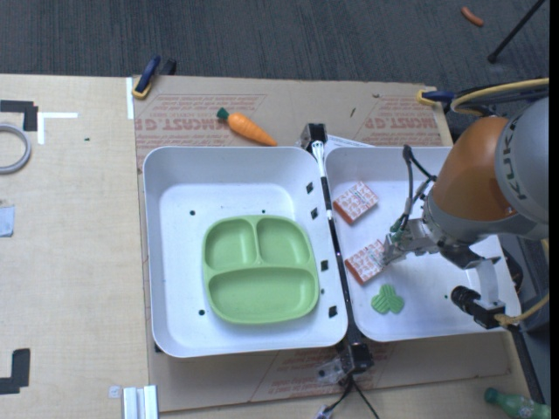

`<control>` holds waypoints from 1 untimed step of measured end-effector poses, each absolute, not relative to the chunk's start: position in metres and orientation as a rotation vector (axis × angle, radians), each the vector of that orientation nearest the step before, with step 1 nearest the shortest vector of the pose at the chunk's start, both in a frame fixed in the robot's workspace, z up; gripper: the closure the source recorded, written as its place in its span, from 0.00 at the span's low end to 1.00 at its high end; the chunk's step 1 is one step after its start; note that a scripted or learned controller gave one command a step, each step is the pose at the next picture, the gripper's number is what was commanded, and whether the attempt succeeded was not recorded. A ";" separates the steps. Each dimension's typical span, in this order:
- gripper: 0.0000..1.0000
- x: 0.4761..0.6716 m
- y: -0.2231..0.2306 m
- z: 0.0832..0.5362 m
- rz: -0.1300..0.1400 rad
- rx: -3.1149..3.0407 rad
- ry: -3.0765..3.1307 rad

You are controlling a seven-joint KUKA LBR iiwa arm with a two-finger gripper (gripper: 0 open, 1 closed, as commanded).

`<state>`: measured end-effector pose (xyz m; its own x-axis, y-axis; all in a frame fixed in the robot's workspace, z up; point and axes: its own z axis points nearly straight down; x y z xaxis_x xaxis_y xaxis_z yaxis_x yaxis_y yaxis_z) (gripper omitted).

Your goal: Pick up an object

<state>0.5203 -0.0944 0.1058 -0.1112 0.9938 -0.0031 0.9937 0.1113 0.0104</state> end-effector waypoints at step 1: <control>0.00 0.520 -0.094 0.105 0.007 2.089 2.336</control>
<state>0.5199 -0.0943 0.1051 -0.1114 0.9938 -0.0028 0.9937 0.1115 0.0088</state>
